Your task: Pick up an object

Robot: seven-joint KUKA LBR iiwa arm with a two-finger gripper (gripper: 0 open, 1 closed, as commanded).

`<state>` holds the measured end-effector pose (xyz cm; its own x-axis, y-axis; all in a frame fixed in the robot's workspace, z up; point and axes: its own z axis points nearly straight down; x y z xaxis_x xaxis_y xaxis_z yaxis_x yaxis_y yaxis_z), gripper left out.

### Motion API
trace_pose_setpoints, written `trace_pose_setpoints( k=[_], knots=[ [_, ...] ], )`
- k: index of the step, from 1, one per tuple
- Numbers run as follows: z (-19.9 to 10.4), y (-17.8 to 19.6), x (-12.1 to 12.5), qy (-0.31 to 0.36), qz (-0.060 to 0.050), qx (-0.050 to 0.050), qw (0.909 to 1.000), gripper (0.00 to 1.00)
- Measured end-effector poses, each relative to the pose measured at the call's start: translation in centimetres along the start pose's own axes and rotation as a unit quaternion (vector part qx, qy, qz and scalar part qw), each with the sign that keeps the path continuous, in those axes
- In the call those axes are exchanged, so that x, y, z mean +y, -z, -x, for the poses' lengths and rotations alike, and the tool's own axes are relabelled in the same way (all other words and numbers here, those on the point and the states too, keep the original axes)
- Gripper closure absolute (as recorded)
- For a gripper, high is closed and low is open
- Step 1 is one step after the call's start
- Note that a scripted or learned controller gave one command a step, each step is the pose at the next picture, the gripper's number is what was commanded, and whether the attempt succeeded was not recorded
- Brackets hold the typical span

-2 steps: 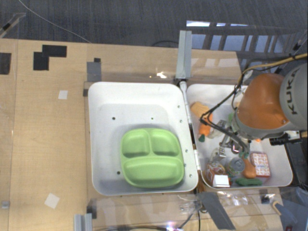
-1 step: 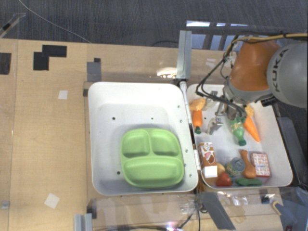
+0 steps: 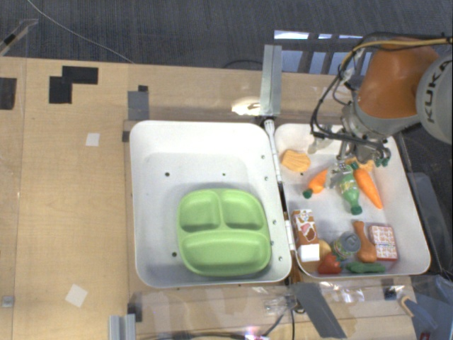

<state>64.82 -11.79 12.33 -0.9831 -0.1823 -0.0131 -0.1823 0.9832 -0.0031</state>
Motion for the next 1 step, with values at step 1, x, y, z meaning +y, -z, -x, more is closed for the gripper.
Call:
trace_pose_setpoints(
  k=[1],
  knots=[
    [-3.62, -3.34, 1.74, -0.044, 0.0, -0.001, 0.999, 0.0]
  ],
)
